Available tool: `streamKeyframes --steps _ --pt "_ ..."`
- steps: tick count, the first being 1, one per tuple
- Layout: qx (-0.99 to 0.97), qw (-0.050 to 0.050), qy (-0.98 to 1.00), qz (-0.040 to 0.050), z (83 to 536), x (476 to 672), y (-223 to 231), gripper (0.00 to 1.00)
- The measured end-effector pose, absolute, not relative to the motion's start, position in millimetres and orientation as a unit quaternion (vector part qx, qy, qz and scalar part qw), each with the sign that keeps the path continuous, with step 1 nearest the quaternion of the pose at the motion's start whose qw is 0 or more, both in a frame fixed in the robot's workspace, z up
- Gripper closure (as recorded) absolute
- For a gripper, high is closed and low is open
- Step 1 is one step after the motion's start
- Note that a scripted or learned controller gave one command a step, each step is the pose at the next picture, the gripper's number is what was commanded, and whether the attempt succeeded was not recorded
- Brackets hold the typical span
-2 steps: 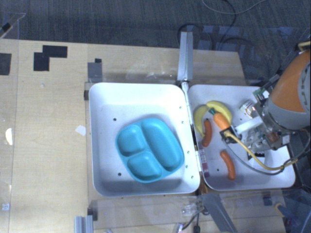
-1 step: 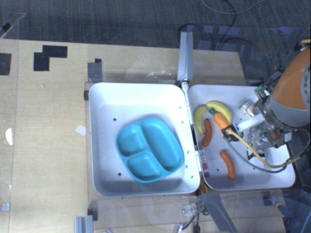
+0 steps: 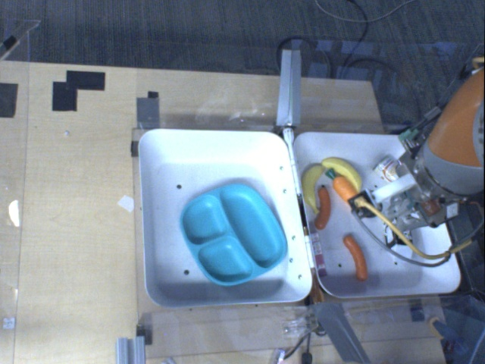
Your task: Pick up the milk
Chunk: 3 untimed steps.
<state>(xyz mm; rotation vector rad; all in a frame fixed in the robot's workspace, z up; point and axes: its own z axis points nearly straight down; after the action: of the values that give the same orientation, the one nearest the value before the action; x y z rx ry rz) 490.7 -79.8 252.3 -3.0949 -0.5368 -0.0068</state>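
Your gripper [image 3: 405, 203] hangs low over the right bin [image 3: 447, 279]; whether it is open or closed cannot be told. The milk cannot be made out. To its left lie a carrot [image 3: 345, 188], banana [image 3: 339, 167] and two sausages [image 3: 323, 207]. The left bin [image 3: 163, 203] holds a blue tray [image 3: 233, 233].

A bright blue divided plate [image 3: 231, 233] sits in a white bin [image 3: 159, 203], beside a yellow banana [image 3: 333, 169], orange carrot [image 3: 345, 189] and reddish-brown sausages [image 3: 355, 256].

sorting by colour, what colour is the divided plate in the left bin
Light blue; the divided plate, camera view.
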Motion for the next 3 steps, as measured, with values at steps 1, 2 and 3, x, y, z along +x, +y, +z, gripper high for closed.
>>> streamKeyframes --steps 1,2,3 --pt "-0.984 0.000 -0.176 -0.0028 263 491.9 -79 1.00" --pt "-0.984 0.000 -0.180 -0.0037 273 493.2 -78 1.00" --pt "-0.995 0.000 -0.104 -0.0013 277 487.9 -21 1.00"
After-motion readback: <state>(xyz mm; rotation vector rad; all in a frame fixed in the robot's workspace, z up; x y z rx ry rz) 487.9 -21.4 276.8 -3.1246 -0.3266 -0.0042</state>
